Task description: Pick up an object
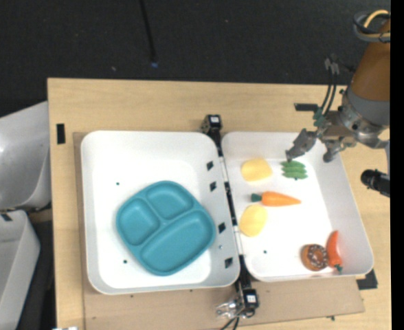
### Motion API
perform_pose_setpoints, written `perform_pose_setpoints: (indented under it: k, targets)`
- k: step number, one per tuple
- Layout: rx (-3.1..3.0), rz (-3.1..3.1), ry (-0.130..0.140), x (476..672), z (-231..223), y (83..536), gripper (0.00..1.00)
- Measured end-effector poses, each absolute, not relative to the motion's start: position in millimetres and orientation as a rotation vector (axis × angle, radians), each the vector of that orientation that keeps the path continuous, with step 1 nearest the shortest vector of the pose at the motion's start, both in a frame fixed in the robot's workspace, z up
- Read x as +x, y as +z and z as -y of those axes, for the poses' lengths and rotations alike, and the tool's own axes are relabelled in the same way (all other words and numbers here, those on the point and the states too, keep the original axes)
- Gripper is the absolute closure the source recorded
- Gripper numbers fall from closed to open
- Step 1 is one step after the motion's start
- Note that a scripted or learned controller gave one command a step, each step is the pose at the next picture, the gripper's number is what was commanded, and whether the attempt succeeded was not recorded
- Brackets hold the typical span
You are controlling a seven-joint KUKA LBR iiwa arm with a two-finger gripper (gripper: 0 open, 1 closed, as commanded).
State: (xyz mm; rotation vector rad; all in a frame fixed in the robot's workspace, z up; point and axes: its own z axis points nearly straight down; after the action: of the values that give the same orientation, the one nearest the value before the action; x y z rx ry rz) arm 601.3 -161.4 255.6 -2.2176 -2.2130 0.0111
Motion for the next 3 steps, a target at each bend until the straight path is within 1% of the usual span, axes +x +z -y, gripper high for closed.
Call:
perform_pose_setpoints:
  k: [1, 2, 3]
  targets:
    - [-2.222, 2.223, -0.001, 603.6, 161, 263, 0.00]
    - [-2.222, 2.220, 0.005, 602.5, 168, 219, 0.00]
    - [-2.218, 2.222, 0.005, 611.6, 165, 165, 0.00]
